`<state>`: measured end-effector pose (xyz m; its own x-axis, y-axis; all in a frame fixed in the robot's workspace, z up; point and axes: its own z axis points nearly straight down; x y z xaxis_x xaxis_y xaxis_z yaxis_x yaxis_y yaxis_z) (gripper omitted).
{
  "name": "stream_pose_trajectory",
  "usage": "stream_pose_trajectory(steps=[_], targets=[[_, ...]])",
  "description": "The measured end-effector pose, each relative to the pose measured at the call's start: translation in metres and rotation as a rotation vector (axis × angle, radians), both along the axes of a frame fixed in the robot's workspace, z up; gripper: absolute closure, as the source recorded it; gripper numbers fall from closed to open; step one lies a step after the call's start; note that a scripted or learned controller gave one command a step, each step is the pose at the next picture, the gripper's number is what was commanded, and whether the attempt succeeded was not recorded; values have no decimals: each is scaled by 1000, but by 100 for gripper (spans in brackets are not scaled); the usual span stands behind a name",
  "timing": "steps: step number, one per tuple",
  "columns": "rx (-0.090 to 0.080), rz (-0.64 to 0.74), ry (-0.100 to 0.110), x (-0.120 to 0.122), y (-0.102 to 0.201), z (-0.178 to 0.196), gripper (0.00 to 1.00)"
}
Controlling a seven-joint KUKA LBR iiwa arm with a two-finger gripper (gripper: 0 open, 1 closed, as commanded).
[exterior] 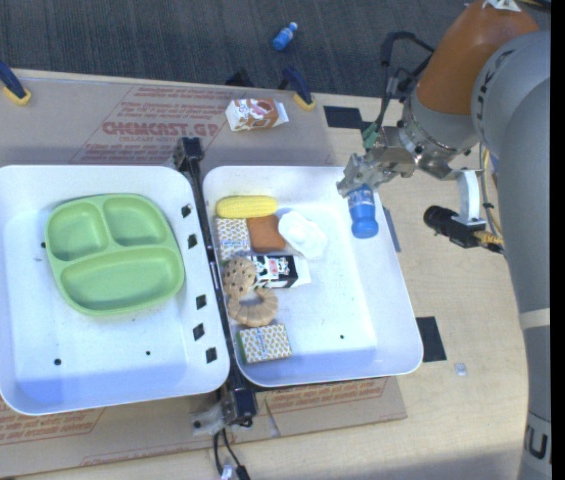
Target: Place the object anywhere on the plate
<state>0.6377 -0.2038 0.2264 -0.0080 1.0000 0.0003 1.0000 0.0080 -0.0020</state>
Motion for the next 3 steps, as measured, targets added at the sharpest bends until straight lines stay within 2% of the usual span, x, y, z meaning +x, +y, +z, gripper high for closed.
stream_pose_trajectory(steps=[1,2,3], targets=[[0,-3,0,-87,47,31,100],[-1,-1,0,-54,111,11,100],[-1,0,2,-18,171,-35,100]])
